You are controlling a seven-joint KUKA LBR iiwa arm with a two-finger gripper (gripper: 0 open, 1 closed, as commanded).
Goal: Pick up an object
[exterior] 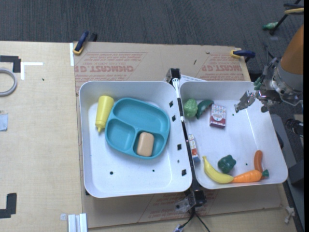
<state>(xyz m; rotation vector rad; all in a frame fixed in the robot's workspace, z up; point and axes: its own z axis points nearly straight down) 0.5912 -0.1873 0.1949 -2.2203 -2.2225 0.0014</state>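
Table with two bins; claw (255,99) seen open over right bin (241,134), best lowered squarely onto box (218,116).

A robotics lab: clamped cardboard sheet (159,64), taped bench marks, two white bins (91,168) of toy food.

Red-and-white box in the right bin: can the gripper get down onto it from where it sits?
Probably yes. The box lies flat, apart from the green items, nothing over it; the gripper hovers just to its right.
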